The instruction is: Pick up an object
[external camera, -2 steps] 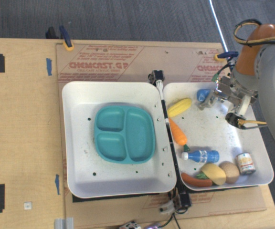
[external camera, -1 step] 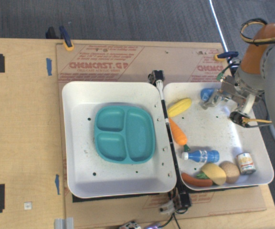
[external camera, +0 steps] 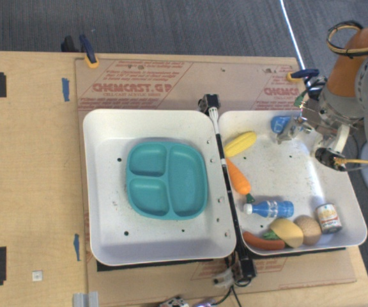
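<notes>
My gripper (external camera: 295, 130) is low over the far right corner of the right bin (external camera: 312, 171). A small blue object (external camera: 279, 124) lies just to its left, right up against it; I cannot tell whether it is gripped. Further objects lie in this bin: a yellow banana-like piece (external camera: 240, 142), an orange carrot (external camera: 238, 177), a small blue-capped bottle (external camera: 271, 208), a yellow lemon (external camera: 288, 233), a brown egg-shaped piece (external camera: 308, 229), a small can (external camera: 328, 217) and a red pepper (external camera: 259, 240).
The left bin (external camera: 104, 171) holds a teal divided plate (external camera: 168, 179). A black clamp (external camera: 208, 102) sits at the far end of the rim shared by the bins. The grey arm with its orange band (external camera: 349, 62) comes in from the right over the bin's edge.
</notes>
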### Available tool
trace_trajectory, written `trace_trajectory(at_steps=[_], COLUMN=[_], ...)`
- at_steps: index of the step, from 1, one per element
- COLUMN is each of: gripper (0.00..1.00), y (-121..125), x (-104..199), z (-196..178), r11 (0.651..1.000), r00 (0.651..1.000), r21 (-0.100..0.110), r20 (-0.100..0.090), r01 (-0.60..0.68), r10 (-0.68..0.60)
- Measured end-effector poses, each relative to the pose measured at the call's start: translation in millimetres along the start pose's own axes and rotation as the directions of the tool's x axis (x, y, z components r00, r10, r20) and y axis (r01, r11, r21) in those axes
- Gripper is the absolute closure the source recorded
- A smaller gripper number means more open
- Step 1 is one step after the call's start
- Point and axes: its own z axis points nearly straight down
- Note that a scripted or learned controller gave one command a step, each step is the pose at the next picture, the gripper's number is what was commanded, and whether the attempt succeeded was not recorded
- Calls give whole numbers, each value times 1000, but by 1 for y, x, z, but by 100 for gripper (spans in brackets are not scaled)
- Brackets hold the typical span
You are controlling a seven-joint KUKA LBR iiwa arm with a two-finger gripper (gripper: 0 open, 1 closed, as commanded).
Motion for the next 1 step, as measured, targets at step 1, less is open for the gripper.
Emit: trace_trajectory(at_steps=[1], gripper=[0], y=[7], x=[-6], z=[-29], r11=[989], r00=[990], r21=[-34], r20=[6], r01=[142], r10=[-142])
